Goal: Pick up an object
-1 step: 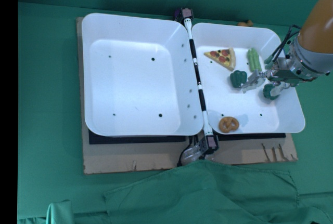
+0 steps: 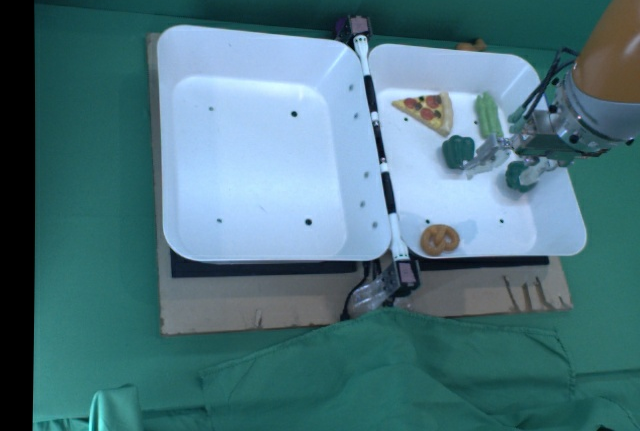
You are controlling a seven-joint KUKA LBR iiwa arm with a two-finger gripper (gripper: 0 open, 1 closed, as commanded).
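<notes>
In the right bin (image 2: 560, 229), my gripper (image 2: 508, 166) hangs low over the middle right, and its fingers stand apart, open. One fingertip is next to a dark green pepper (image 2: 457, 151). A second dark green piece (image 2: 519, 179) lies by the other finger, partly hidden under it; I cannot tell whether they touch. A light green stalk (image 2: 488, 113) lies just behind the gripper. A pizza slice (image 2: 425, 108) is at the back left of this bin. A brown pretzel (image 2: 439, 239) rests near its front edge.
The left bin (image 2: 260, 159) sits beside the right one, with a black-and-white divider rail (image 2: 380, 149) between them. Both bins rest on cardboard (image 2: 250, 304) over green cloth. A small orange item (image 2: 471, 45) lies behind the right bin.
</notes>
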